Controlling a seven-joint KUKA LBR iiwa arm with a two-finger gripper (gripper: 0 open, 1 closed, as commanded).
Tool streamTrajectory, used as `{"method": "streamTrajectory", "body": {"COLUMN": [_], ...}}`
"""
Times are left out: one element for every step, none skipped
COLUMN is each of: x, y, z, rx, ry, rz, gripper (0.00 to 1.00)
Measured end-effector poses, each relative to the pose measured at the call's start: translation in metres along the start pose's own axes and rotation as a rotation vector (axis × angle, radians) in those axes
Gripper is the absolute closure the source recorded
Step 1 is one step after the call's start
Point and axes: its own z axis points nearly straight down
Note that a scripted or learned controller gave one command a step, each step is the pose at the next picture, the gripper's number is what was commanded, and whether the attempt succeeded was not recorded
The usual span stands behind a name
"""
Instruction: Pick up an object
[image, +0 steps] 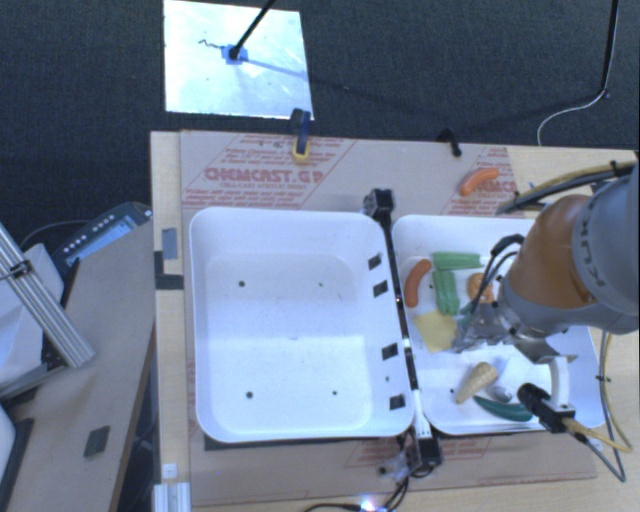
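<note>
Arm (575, 265) reached in from the right, bent low over the right bin (412, 232), its pincer (472, 333) beside a yellow piece (434, 330), its grip state impossible to tell.

right bin (425, 415) | orange sausage (416, 283), green pieces (447, 280), yellow piece (434, 329), cone (476, 380)

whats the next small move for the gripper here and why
Probably a short descent straight down: the gripper sits low in the right bin, at the yellow piece, with nothing visibly between its fingers. The green piece lies close, so a sideways shift risks nudging it.
</note>
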Motion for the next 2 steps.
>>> {"method": "streamTrajectory", "body": {"x": [0.011,0.063], "y": [-0.034,0.028], "z": [0.001,-0.106], "rx": [0.004,-0.014], "ry": [0.002,0.002], "rz": [0.000,-0.012], "gripper": [1.00,1.00]}}
